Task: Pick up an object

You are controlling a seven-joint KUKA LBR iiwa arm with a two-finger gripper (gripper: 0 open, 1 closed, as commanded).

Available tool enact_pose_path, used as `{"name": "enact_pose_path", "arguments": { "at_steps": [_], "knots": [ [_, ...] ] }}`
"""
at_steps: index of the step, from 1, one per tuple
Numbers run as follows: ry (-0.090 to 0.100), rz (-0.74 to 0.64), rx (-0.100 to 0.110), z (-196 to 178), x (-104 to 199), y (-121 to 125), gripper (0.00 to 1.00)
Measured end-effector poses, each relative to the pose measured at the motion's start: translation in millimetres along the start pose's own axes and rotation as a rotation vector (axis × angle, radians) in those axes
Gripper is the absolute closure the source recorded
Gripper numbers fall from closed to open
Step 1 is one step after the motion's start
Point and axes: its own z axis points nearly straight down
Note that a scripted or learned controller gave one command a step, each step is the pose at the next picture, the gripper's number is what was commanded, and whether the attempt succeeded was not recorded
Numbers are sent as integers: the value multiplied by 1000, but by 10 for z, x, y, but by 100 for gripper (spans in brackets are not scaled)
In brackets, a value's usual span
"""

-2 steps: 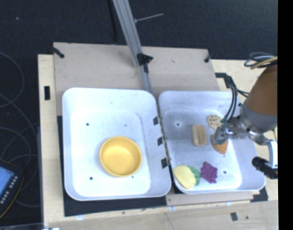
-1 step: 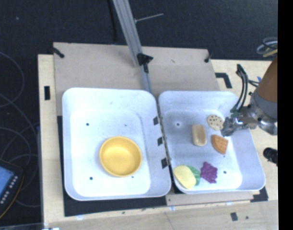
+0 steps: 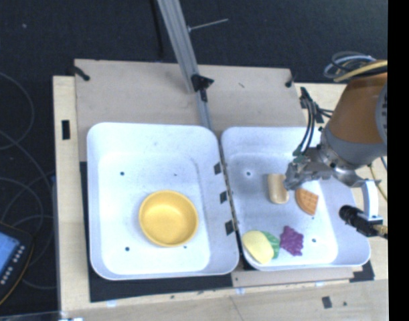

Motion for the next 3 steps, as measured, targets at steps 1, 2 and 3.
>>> {"name": "enact_pose_path", "arguments": {
  "at_steps": [1, 2, 3],
  "knots": [
    [0, -1, -3, -154, 550, 108, 100],
    [1, -1, -1, -274, 1123, 228, 100],
    [1, -1, 0, -378, 1640, 268, 100]
  ]
}}
